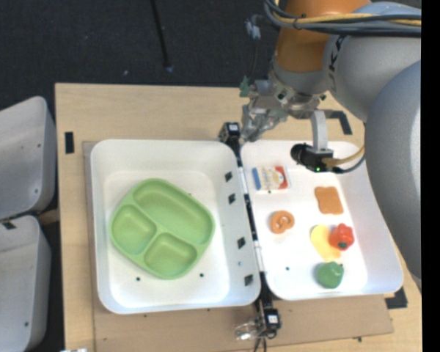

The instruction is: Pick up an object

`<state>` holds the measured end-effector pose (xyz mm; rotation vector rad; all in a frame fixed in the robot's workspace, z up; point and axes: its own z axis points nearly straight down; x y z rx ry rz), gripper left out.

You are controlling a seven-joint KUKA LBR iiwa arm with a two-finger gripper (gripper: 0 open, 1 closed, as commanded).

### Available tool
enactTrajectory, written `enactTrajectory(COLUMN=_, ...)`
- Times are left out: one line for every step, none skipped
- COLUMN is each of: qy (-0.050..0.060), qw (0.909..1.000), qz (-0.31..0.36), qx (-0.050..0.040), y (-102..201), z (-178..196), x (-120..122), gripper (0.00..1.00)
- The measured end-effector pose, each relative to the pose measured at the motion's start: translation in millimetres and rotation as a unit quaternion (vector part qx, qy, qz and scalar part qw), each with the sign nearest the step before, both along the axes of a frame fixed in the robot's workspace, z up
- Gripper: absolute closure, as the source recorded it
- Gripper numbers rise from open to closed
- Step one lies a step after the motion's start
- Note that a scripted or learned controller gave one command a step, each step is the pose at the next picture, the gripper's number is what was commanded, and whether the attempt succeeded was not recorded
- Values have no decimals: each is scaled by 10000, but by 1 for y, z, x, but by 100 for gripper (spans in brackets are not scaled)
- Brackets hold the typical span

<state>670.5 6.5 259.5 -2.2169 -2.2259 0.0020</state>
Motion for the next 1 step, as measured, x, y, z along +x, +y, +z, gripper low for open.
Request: enactTrajectory(qy=-14, qw=10000, qz=3, qx=-1, y=44, z=-12, x=11, gripper=100)
